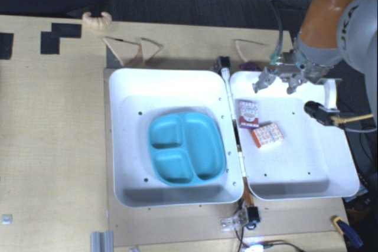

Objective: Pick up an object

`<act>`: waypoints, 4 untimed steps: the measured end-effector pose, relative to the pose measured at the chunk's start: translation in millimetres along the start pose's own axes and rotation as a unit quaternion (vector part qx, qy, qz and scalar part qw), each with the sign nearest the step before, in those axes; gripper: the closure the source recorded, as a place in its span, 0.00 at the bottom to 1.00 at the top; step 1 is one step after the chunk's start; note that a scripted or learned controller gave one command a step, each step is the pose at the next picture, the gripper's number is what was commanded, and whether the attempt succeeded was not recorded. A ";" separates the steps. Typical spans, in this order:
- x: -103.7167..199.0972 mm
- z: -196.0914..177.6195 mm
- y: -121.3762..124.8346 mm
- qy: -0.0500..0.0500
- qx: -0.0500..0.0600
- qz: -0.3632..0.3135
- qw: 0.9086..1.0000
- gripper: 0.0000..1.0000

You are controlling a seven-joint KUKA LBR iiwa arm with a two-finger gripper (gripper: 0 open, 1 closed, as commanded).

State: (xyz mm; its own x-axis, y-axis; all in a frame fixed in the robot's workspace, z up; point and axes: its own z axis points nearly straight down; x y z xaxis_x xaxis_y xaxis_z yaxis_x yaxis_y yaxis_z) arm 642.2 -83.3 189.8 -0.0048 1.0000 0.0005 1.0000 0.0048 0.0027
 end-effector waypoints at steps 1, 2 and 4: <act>-27.9 91.2 -26.4 -0.001 -0.004 0.001 1.000 0.00; -11.5 99.0 -92.9 -0.001 -0.008 0.002 1.000 0.00; -97.9 87.1 -42.2 -0.003 -0.003 0.002 1.000 1.00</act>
State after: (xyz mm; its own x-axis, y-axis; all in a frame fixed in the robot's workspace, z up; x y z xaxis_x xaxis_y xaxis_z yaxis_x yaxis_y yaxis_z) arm 600.7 -181.4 102.5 -0.0013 1.0000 -0.0048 1.0000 0.0014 0.0093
